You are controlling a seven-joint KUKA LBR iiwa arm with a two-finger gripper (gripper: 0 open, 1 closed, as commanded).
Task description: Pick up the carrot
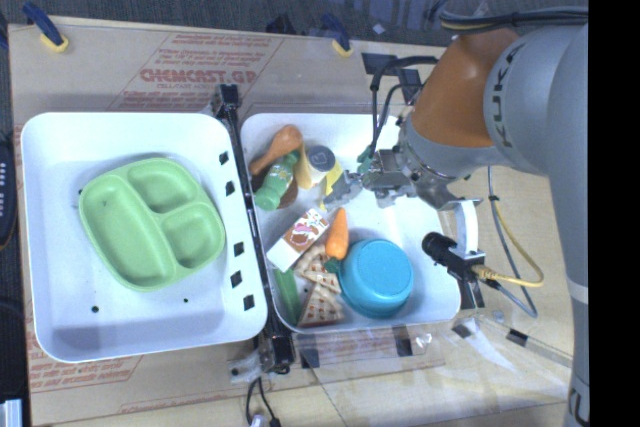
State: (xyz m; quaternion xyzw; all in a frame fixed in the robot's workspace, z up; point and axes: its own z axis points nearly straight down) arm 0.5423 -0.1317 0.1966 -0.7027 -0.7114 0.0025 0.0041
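Hovering: gripper [352,183] is hanging low over the right bin [432,140] — jaws' state, I cannot tell.
Carrot [338,233]: lying in that bin, just below the gripper, touching the blue bowl [378,277].
Left bin [50,215]: holding a green divided plate [152,222] — well apart from the arm.

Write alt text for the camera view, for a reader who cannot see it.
A grey robot arm's claw hovers just above an orange carrot in the right bin, beside a blue bowl, a green bottle and other toy food. The left bin holds a green divided plate.
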